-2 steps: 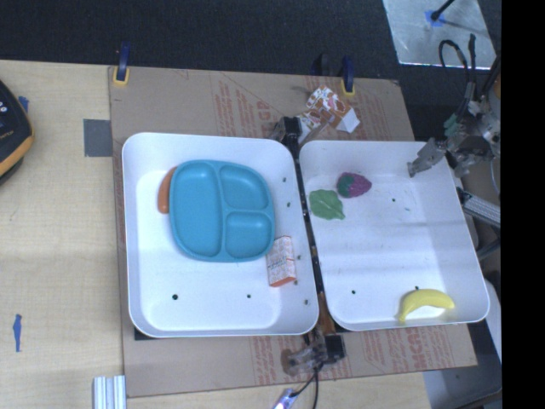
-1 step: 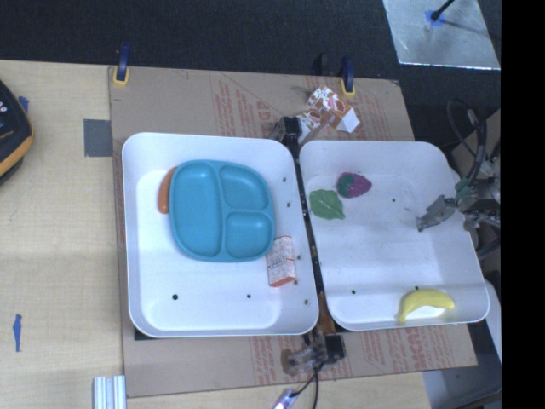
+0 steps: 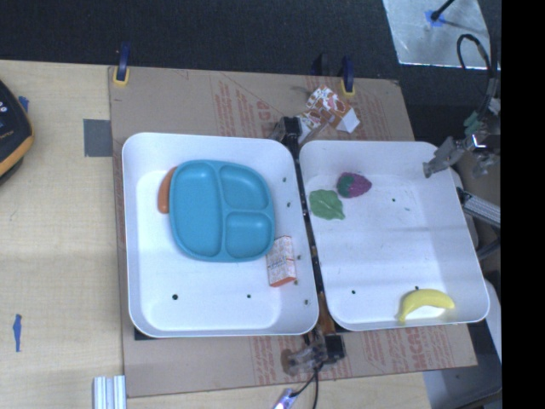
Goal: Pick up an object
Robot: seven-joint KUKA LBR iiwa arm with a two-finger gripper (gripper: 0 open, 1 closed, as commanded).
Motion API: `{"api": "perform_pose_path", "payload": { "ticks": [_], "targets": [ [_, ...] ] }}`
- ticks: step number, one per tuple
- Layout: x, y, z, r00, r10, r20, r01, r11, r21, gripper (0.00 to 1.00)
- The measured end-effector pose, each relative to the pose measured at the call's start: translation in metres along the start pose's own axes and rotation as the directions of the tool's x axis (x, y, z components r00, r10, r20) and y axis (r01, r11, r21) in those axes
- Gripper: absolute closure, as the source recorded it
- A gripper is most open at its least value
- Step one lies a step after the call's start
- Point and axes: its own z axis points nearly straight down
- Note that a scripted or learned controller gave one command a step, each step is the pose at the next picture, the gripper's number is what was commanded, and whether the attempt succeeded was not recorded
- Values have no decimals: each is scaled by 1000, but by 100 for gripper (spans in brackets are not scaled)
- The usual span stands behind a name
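In the right bin (image 3: 443,228) lie a purple bunch of grapes (image 3: 353,185), a green leaf-shaped piece (image 3: 326,204) just left of it, and a yellow banana (image 3: 426,304) at the near right corner. The left bin (image 3: 213,313) holds a blue divided plate (image 3: 221,210), an orange piece (image 3: 163,192) tucked under the plate's left edge, and a small printed packet (image 3: 282,261) by the right wall. My gripper (image 3: 444,158) sits at the right bin's far right rim, well away from all the objects, with nothing seen in it.
Both bins rest on a cardboard sheet (image 3: 213,100) clamped at the back. A crumpled wrapper (image 3: 328,109) lies behind the bins. A yellow and black device (image 3: 10,135) sits at the far left of the bench. Cables hang at the right.
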Motion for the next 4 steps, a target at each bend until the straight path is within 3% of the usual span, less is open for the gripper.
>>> {"api": "perform_pose_path", "payload": {
  "ticks": [1,2,3,4],
  "targets": [
    [0,64,-17,1000,-1,0,1,1000,1,0],
    [8,-25,137,1000,-1,2,1,1000,2,0],
    [0,63,23,1000,0,1,0,1000,-1,0],
    [0,-23,102,1000,-1,0,1,1000,4,0]
  ]
}}
